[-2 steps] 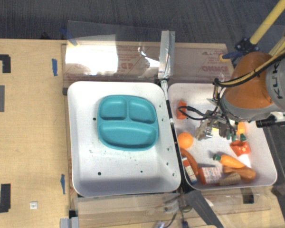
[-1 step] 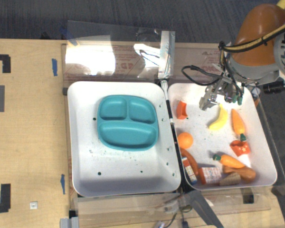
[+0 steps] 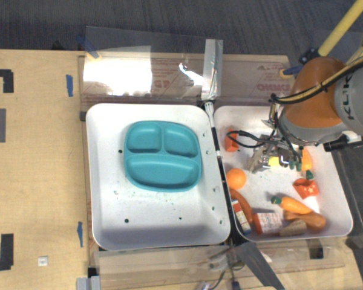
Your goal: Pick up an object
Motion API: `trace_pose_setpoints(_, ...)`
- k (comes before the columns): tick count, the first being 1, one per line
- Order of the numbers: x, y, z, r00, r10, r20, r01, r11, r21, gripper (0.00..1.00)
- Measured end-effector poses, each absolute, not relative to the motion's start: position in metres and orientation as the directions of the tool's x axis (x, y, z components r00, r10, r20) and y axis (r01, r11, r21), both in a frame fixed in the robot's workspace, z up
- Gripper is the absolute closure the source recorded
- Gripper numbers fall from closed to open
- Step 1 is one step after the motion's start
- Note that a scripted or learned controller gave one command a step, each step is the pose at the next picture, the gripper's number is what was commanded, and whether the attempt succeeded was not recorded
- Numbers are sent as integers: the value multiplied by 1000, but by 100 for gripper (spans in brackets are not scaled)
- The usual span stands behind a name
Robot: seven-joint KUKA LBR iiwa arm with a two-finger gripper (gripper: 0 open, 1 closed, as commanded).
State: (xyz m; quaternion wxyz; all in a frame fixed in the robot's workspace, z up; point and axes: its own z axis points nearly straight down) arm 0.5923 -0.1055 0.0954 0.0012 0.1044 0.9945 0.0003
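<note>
While the tool point(image 3: 262, 161), grip unclear, hangs near, the orange ball point(image 3: 235, 178) looks round and smooth.

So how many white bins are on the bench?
2. The left bin holds a teal divided plate. The right bin holds toy food, and the gripper hangs over it. No other bin is in view.

One fixed overhead camera, slanted down on both white bins point(image 3: 109, 222), arm point(image 3: 317, 95) from right.
</note>
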Motion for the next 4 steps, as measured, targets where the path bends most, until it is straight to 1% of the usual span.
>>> trace_pose_setpoints(1,594,-105,97,-978,206,-6,206,979,1,0)
trace_pose_setpoints(2,631,-137,103,-968,252,-10,252,968,0,0)
trace_pose_setpoints(3,591,-177,89,-990,138,-10,138,990,-1,0)
trace_pose_setpoints(4,532,-168,89,-979,201,-11,201,980,1,0)
